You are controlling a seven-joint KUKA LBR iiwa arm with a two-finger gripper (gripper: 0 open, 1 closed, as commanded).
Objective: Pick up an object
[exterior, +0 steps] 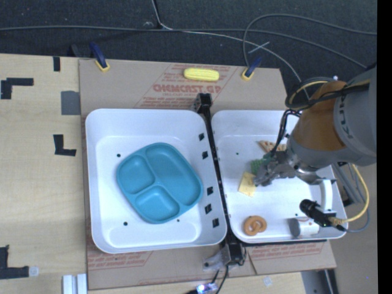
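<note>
I am wearing a grey shell on my arm (361,118), with a broad orange band (318,124) wrapping the wrist section; black cables are looping around it, and my gripper (264,175) is showing dark grey metal parts

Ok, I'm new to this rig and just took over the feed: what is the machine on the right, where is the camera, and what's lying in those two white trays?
The single camera sits above the bench, looking down at a slant. The machine is a grey robot arm with an orange band, reaching in from the right. Its two-finger gripper is low in the right shallow white bin, over a small green item; whether it grips anything cannot be told. That bin also holds a pale yellow wedge-shaped piece, a brown pretzel-shaped piece, a tan scrap and a small grey cylinder. The left white bin holds a blue plastic divided plate. A yellow corn-cob-shaped toy lies on the cardboard sheet behind the bins.
</note>
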